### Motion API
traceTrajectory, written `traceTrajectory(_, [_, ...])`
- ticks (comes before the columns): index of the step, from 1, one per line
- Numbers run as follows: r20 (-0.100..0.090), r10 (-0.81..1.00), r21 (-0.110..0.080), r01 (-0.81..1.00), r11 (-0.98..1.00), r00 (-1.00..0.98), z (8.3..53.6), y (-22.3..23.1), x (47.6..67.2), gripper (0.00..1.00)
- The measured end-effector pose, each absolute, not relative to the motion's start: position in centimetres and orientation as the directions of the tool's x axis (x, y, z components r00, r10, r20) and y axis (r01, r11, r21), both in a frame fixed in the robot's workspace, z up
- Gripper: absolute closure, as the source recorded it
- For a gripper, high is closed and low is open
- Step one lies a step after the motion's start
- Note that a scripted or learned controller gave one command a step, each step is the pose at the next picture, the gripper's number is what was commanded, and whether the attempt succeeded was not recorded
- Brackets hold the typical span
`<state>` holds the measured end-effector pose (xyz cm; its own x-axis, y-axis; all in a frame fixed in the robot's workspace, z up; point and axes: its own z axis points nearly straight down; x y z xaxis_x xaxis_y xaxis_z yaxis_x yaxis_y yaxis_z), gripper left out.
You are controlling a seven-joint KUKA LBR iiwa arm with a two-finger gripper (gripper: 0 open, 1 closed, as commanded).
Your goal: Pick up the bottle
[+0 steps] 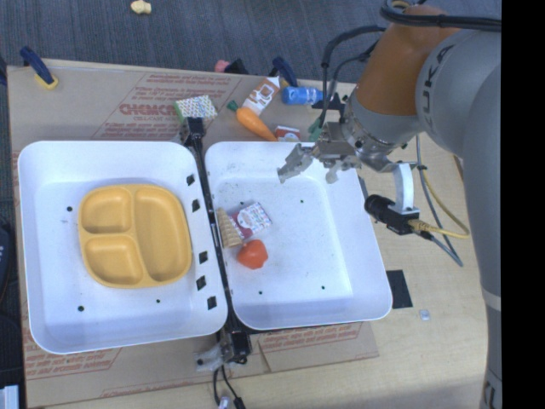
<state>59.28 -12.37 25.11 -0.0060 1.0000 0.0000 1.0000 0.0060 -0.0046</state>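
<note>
White-and-orange, the bottle (261,97) lies on the desk (128,92) behind the right bin (362,271), ungrasped, while your claw (311,162) hovers open and empty over that bin's back edge.

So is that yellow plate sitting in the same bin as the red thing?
No, the yellow plate lies in the left bin, while the red thing lies in the right bin.

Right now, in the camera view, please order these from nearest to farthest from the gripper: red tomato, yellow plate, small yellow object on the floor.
From the gripper:
1. Red tomato, right bin, lower left.
2. Yellow plate, left bin.
3. Small yellow object, floor, top left.
</note>
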Motion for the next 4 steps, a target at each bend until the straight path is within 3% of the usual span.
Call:
traceTrajectory(1, [0.0,1.0,-0.007,1.0,0.011,-0.011,26.1,-12.3,59.3,1.0])
traceTrajectory(2, [0.001,0.997,-0.007,0.997,0.08,-0.08,14.7,-9.5,59.8,1.0])
traceTrajectory(3, [0.002,0.944,-0.005,0.944,0.329,-0.329,19.2,0.9,56.2,1.0])
traceTrajectory(4, [0.002,0.886,-0.005,0.886,0.463,-0.463,23.2,6.0,49.2,1.0])
